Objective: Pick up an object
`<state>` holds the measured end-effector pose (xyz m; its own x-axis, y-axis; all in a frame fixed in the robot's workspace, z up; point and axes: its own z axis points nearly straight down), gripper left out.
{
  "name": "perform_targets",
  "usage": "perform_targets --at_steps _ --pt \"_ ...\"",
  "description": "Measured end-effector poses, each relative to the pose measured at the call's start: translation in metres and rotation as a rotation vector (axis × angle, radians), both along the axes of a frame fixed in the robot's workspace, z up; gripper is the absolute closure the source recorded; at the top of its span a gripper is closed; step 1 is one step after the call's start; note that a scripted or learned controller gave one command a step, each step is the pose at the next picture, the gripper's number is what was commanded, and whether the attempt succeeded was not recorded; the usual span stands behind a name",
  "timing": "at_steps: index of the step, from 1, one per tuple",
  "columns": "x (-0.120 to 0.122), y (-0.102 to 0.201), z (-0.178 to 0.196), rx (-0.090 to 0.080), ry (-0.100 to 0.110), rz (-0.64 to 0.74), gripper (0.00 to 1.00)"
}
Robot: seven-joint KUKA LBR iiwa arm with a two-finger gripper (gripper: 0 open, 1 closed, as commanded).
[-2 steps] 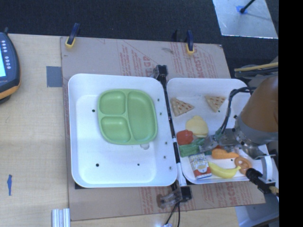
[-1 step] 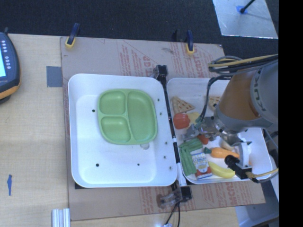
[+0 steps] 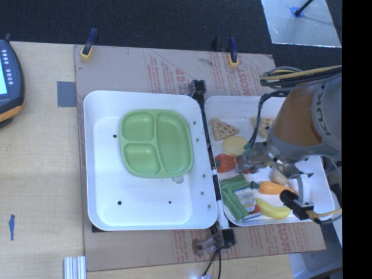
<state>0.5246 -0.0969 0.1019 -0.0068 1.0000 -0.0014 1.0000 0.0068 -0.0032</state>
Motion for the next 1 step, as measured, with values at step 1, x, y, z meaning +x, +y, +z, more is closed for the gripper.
perform_targets --at_steps 1 --pt "0.0331 0.0705 0.0956 0.004 -0.010 0.005 1.00"
